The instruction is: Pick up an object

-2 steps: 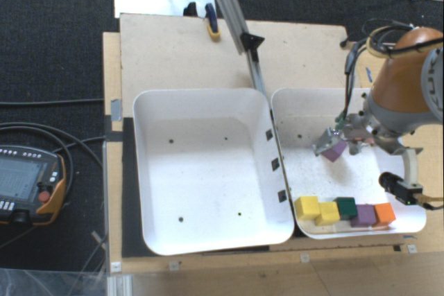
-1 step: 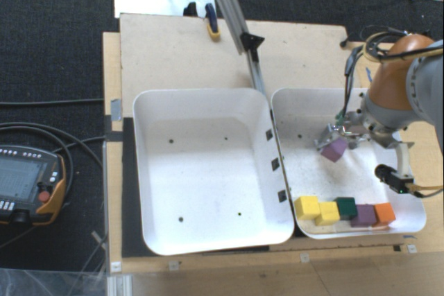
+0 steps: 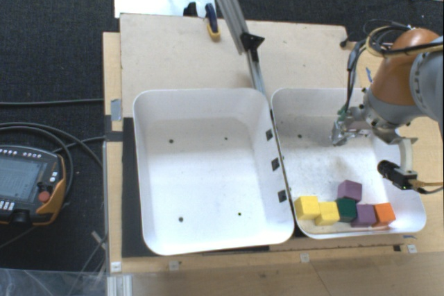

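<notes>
- Step in hand: approach. The gripper [image 3: 338,135] hangs over the right bin [image 3: 305,104], toward the bin's upper middle, with nothing seen between its parts. No object is lifted yet.
- Fingers: their state cannot be told; the tip is small and dark against the bin floor.
- Task's things: a cluster of blocks sits at the bin's 5 o'clock corner, hard against the near rim. Yellow block [image 3: 306,206] and a second yellow block [image 3: 328,213] touch; a green block [image 3: 346,209] sits just beside them, a purple block [image 3: 349,189] lies behind, another purple block [image 3: 365,214] and an orange block [image 3: 383,213] close the row.
- Judgement on the next move: the gripper must travel toward 5 o'clock from its present spot and descend. The purple block behind the row looks the least crowded pick; the others are packed and near the wall.
- Arm pose: the arm enters from 3 o'clock, its orange band [image 3: 395,76] above the wrist, wrist pointing down into the bin.
- The left bin [image 3: 201,104] is not involved.
</notes>
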`<state>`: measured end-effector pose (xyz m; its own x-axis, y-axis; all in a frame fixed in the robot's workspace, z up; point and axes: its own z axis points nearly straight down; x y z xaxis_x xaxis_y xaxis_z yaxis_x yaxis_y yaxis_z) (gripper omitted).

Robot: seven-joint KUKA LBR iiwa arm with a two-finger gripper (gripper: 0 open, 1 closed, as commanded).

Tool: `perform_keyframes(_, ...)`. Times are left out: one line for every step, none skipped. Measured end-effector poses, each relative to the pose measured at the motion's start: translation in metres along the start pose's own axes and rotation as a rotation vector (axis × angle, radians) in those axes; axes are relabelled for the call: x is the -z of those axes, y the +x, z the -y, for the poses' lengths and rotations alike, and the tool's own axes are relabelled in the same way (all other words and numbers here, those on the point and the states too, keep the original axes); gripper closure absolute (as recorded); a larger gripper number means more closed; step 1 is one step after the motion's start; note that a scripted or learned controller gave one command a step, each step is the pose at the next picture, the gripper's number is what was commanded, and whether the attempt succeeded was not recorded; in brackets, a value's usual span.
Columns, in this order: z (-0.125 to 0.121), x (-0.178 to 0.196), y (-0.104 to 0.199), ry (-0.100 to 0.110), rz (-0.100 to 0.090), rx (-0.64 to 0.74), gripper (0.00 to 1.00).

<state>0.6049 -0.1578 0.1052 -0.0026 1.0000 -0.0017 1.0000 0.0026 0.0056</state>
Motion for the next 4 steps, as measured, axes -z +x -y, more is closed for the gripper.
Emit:
perform_keyframes(0.000,-0.001,0.000,0.001,0.000,0.000,0.00)
perform_keyframes(0.097,-0.013,-0.002,0.011,-0.002,-0.004,0.00)
perform_keyframes(0.113,-0.014,0.041,0.003,-0.002,0.005,0.00)
perform_keyframes(0.045,-0.014,0.046,-0.003,0.000,0.006,0.00)
